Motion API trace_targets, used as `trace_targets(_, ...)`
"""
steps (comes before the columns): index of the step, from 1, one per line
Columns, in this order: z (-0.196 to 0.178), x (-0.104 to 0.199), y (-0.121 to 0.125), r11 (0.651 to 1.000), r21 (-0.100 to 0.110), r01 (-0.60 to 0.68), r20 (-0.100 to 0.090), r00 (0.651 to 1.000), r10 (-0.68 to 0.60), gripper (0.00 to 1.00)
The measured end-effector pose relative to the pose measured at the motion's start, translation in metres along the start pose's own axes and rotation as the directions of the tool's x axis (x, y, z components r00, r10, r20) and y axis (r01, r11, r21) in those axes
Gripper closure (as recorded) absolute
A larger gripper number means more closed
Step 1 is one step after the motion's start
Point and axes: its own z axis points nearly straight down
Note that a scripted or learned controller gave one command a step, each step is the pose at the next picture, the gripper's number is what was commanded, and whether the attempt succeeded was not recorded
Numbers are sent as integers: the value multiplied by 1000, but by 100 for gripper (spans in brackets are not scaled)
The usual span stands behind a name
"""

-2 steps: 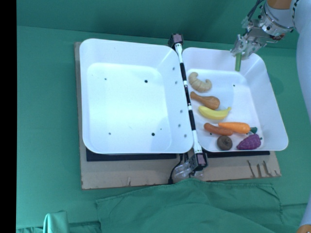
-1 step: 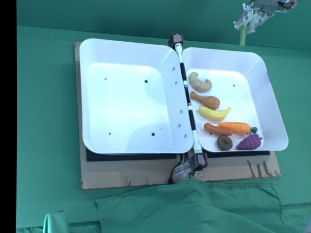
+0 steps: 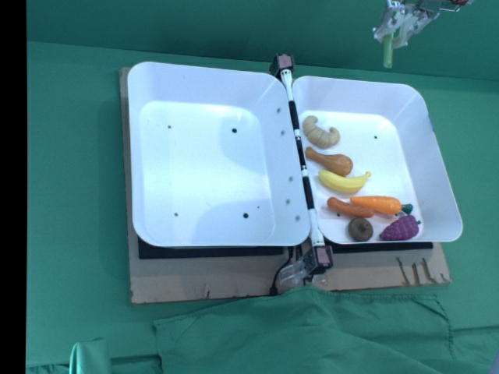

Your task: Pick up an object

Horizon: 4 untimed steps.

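My gripper (image 3: 394, 33) hangs high above the far edge of the right bin (image 3: 437, 178), at the top right of the camera view. It is shut on a thin light-green stick (image 3: 387, 51) that dangles straight down from its fingers. Inside the right bin lie a tan curved root (image 3: 321, 132), a brown drumstick (image 3: 330, 161), a yellow banana (image 3: 344, 181), two orange carrots (image 3: 376, 204) (image 3: 348, 207), a brown round fruit (image 3: 359, 229) and a purple grape bunch (image 3: 399, 228).
The left bin (image 3: 140, 131) sits beside the right one, joined by a black-and-white hinge bar (image 3: 300, 158). Both rest on a cardboard sheet (image 3: 203, 287) over green cloth. A fold of green cloth (image 3: 312, 333) bulges at the front.
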Motion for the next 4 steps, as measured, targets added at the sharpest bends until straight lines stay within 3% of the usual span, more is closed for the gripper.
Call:
trace_targets(1,-39,59,0,1000,-2,4,-1,1000,-4,100)
trace_targets(2,-37,55,0,1000,3,-1,0,1000,1,0)
trace_targets(3,45,-17,-2,1000,15,-9,0,1000,9,0)
trace_targets(4,179,-69,-5,1000,22,-8,-3,1000,8,0)
